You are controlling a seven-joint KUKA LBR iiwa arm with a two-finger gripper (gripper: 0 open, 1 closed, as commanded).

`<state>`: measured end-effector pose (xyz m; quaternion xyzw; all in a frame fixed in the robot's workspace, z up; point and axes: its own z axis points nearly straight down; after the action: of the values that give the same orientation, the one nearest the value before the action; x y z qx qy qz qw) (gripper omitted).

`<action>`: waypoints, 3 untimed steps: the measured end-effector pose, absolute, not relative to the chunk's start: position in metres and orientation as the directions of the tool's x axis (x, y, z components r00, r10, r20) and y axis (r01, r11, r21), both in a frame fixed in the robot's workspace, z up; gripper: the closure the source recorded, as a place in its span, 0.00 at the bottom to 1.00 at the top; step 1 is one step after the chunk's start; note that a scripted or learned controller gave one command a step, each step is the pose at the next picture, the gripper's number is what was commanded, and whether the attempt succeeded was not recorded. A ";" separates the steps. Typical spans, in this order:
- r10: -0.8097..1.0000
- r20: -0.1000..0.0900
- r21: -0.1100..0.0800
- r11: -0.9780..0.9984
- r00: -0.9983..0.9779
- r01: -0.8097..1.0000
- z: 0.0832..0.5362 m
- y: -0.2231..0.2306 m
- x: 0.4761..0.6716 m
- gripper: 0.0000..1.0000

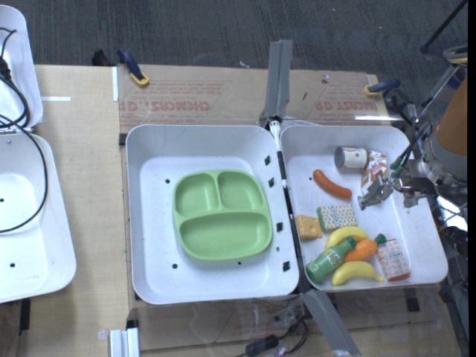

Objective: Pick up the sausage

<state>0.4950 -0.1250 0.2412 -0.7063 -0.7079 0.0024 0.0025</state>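
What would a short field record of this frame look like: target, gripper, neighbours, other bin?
target: sausage, lying loose in the right bin
gripper: gripper, low over the right bin, right of the sausage, nothing seen held
neighbours: can behind the sausage; cracker and cheese wedge in front
front cluster: green bottle, carrot, bananas
left bin: green divided plate

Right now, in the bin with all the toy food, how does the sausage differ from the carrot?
The sausage is plain orange-red all over; the carrot is orange with a green top. The sausage lies by itself on bare bin floor, while the carrot sits packed among the bananas and the green bottle. The sausage lies farther back in the bin, the carrot nearer the front edge. Both are small, elongated toy foods lying flat in the right-hand bin.
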 end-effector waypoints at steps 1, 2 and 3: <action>0.992 -0.001 -0.007 0.125 -0.125 0.992 0.202 -0.001 0.557 0.00; 0.990 0.000 -0.008 0.138 -0.138 0.990 0.188 -0.054 0.554 0.00; 0.993 0.001 -0.007 0.115 -0.115 0.993 0.121 -0.107 0.571 0.00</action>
<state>0.5707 -0.1070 0.1208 -0.6651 -0.7468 0.0022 0.0025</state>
